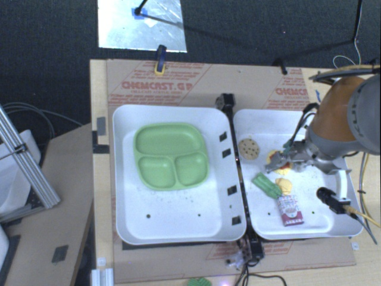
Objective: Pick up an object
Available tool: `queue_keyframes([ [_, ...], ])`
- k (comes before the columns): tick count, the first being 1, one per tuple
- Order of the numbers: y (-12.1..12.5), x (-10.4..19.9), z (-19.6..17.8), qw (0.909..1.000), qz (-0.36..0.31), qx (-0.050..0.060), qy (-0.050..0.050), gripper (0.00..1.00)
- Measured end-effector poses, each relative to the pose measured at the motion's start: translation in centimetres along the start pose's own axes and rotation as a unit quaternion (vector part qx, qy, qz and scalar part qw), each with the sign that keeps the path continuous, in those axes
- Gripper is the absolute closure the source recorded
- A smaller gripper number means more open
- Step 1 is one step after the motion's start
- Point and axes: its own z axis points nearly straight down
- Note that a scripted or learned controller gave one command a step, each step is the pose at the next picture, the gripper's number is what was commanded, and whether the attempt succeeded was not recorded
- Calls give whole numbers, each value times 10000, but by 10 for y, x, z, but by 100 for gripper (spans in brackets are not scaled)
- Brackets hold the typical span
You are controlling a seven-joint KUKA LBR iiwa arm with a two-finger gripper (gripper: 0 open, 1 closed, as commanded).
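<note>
The right bin [309, 225] holds several small items. A round tan cookie [249, 148] lies near its left wall. A green oblong piece [266, 185] lies below it, with a yellow piece [286, 186] beside it and a red and white packet [290, 210] near the front. My gripper [281, 162] is low in this bin, over a small yellow and red item [275, 157] that it partly covers. No item can be seen lifted off the bin floor.
The left bin [128, 219] holds a green divided plate [171, 155]. The arm's grey and orange wrist [336, 115] hangs over the right bin's right side. A black divider [238, 177] runs between the bins. A foil sheet [141, 15] lies on the floor behind.
</note>
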Motion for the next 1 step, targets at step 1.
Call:
queue_keyframes([
  [1, -15, -1, 0, 10000, -2, -1, 2, 0],
])
